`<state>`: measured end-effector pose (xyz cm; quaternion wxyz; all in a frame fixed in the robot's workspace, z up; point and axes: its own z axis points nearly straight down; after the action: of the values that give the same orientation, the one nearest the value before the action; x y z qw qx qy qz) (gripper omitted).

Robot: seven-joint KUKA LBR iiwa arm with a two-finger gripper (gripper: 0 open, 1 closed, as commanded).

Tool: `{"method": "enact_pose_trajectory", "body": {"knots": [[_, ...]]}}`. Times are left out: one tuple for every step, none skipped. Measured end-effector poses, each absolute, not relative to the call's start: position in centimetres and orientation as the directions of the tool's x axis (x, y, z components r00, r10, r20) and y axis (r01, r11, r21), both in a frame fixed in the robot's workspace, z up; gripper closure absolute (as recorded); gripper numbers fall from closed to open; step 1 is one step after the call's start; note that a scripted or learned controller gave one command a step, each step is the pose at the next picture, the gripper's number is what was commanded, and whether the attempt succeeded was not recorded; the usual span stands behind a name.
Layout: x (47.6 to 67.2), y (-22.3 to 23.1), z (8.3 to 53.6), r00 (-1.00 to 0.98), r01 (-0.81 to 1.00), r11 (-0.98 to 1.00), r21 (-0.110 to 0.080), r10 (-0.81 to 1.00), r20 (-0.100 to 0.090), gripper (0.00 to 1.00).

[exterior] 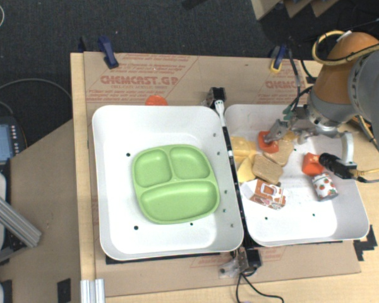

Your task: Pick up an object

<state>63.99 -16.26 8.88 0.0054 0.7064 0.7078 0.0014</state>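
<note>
A brown cardboard-covered tabletop (177, 74) carries two shallow white bins side by side, seen from above at a slant. The left bin (114, 137) holds a green divided plate (175, 183) with three compartments, lying flat near the bin's centre. The right bin (347, 213) holds a scatter of small objects. A grey robot arm (354, 81) with an orange band reaches in from the right, over the right bin's upper part. Its gripper (279, 131) hangs low at the bin's upper left, just above or touching a small red-orange object (268, 142); whether the gripper is released or clenched cannot be told, and nothing is clearly seen in its grasp. Beside that object lie a pale yellow piece (242, 149) against the bin's left wall and a tan bread-like slice (267, 167) just below. Lower still sits a red and white packet (268, 194). Toward the right lie an orange piece (311, 163) and a small red and white can (324, 187).
</note>
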Motion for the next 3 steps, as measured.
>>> {"method": "enact_pose_trajectory", "body": {"knots": [[66.6, -11.5, 8.7, 0.003, 1.0, -0.003, -0.009, 1.0, -0.005, 0.0], [66.5, -11.7, 9.9, 0.005, 1.0, -0.006, -0.014, 1.0, -0.004, 1.0], [59.5, -6.6, 19.0, -0.003, 1.0, 0.003, -0.002, 1.0, 0.004, 1.0]]}}
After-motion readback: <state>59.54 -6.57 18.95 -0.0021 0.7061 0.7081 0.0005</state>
